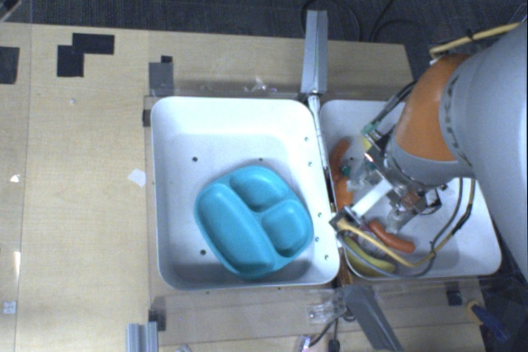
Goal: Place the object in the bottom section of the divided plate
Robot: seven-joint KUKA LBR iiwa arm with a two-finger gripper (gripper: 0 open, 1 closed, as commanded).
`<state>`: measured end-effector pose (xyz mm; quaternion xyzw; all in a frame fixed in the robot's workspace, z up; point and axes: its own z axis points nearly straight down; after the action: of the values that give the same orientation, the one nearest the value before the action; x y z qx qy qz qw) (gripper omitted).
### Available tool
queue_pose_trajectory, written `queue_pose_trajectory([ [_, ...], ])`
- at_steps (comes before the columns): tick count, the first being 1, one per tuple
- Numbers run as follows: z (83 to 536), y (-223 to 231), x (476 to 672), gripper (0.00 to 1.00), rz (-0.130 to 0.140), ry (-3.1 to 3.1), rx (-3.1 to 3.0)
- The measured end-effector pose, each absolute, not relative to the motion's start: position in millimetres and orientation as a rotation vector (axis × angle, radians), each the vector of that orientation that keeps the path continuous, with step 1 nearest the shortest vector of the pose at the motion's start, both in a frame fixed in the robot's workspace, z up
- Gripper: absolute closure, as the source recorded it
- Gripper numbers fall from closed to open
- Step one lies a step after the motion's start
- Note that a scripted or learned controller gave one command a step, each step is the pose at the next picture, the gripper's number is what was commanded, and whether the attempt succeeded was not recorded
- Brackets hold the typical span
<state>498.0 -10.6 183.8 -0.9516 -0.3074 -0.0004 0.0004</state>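
Turquoise divided plate (pixel 252 220) with three sections, glossy, rounded, lying near the front edge of the left bin (pixel 177 136), claw (pixel 375 206) low over the right bin (pixel 478 251), among orange and yellow toy food (pixel 388 237), grip impossible to tell

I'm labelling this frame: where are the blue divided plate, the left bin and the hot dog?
Divided plate (pixel 235 231), camera view, large section.
Left bin (pixel 206 128), camera view, bare floor.
Hot dog (pixel 394 241), camera view, sausage middle.

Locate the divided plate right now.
The blue divided plate lies in the left white bin, toward its lower right corner, near the wall shared with the right bin where the arm works.
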Motion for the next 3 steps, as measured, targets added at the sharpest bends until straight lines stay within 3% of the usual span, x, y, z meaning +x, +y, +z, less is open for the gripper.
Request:
queue_pose_trajectory([
  [1, 244, 22, 487.9, 0.00, -0.006, -1.171, -2.916],
  [2, 190, 73, 486.7, 0.00, 0.000, -1.143, -2.925],
  [3, 166, 155, 496.4, 0.00, 0.001, -1.263, -2.875],
])
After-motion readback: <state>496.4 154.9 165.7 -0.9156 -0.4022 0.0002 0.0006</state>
